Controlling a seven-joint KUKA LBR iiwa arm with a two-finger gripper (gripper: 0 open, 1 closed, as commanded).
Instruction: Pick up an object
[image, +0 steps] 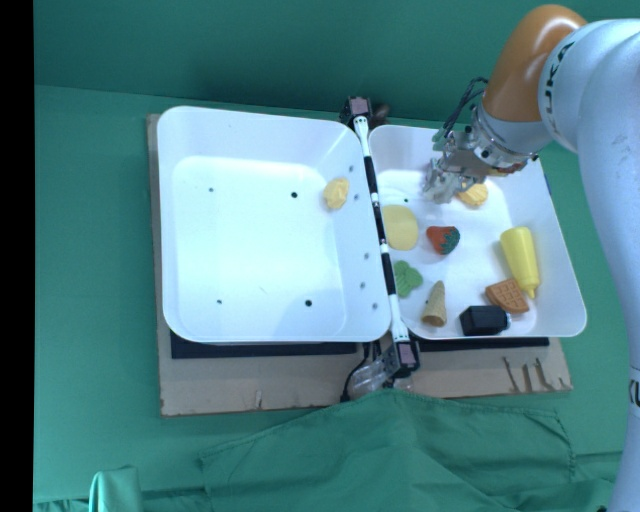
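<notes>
My gripper (441, 187) hangs over the back of the right bin (555, 300), just left of a small orange-yellow piece (474, 195). Below it lie a pale yellow disc (401, 227) and a red strawberry with a green cap (443, 239). Further forward are a green leafy piece (406, 276), an ice-cream cone (434, 305), a black block (483, 320), an orange waffle (507, 295) and a yellow bottle (521, 257). A yellow lump (337, 193) lies alone at the right side of the left bin (200, 140).
A black-and-white divider rail (378, 225) runs between the two bins. Both bins rest on a cardboard sheet (250, 395) over green cloth. A folded green cloth (400, 450) lies in front of the bench. The arm (600, 120) comes down along the right side.
</notes>
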